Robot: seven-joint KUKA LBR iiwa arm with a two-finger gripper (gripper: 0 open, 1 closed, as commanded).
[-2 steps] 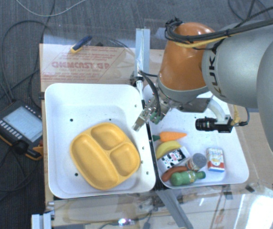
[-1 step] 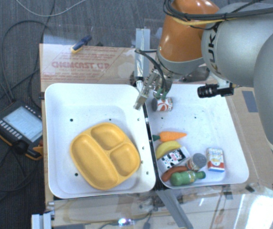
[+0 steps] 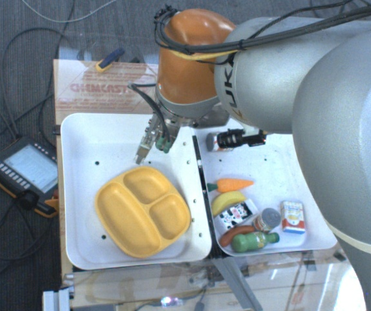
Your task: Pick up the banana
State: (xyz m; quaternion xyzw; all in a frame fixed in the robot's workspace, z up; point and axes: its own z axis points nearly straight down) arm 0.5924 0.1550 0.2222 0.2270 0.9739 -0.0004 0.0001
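Note:
The yellow banana [image 3: 222, 202] lies in the right bin [image 3: 277, 167], near its left wall, just below an orange carrot [image 3: 231, 185]. My gripper [image 3: 152, 150] hangs over the back of the left bin [image 3: 82, 173], just above the far rim of a yellow divided plate [image 3: 143, 211]. It is well to the left of the banana, across the wall between the bins. The fingers [image 3: 143, 151] are open with nothing between them.
Crowded around the banana in the right bin's front are a card-printed box [image 3: 237, 214], a small can [image 3: 270, 219], a red and white carton [image 3: 293, 216] and a green bottle [image 3: 251, 241]. The arm's grey body covers the right bin's far right.

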